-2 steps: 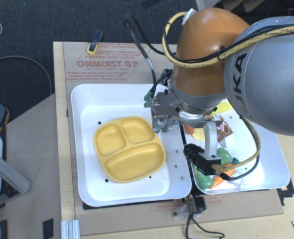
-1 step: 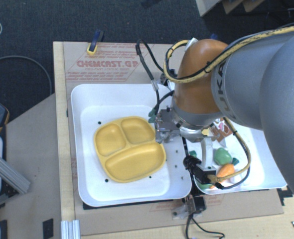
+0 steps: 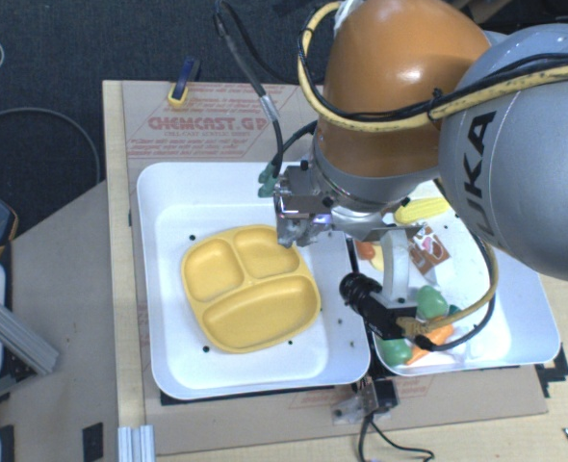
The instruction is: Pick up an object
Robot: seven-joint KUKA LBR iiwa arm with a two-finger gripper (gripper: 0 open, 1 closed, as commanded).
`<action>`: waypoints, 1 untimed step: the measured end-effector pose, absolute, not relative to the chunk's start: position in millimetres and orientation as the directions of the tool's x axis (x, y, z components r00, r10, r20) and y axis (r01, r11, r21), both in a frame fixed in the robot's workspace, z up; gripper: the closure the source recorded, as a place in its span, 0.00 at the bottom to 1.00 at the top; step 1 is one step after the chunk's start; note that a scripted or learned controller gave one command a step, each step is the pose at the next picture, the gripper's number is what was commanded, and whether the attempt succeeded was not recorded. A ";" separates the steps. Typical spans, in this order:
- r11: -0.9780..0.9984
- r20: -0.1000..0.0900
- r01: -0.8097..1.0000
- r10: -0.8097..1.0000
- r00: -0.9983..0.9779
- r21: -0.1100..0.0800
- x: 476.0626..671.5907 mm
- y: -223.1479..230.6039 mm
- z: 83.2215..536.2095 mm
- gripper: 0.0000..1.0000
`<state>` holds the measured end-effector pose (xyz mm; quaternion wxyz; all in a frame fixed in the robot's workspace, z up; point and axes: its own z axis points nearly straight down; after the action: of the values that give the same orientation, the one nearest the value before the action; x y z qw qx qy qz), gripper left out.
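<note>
Bench w/ two shallow white bins [image 3: 159,258]: arm is hovering over left one.
Gripper [image 3: 296,227] is sitting at upper-right edge of yellow plastic divided tray [image 3: 250,287]; tray lying below-left, long axis diagonal; finger state: can't tell.

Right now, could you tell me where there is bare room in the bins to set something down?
Left bin: bare floor left of and behind the yellow tray. Right bin: crowded with toy food under the arm.
</note>
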<state>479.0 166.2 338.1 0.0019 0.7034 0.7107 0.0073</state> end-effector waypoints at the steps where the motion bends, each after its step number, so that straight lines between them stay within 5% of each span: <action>1: -0.006 -0.004 1.000 1.000 0.006 -0.013 477.2 109.3 194.9 1.00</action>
<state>477.2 109.3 194.9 -0.0034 0.7094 0.7048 -0.0062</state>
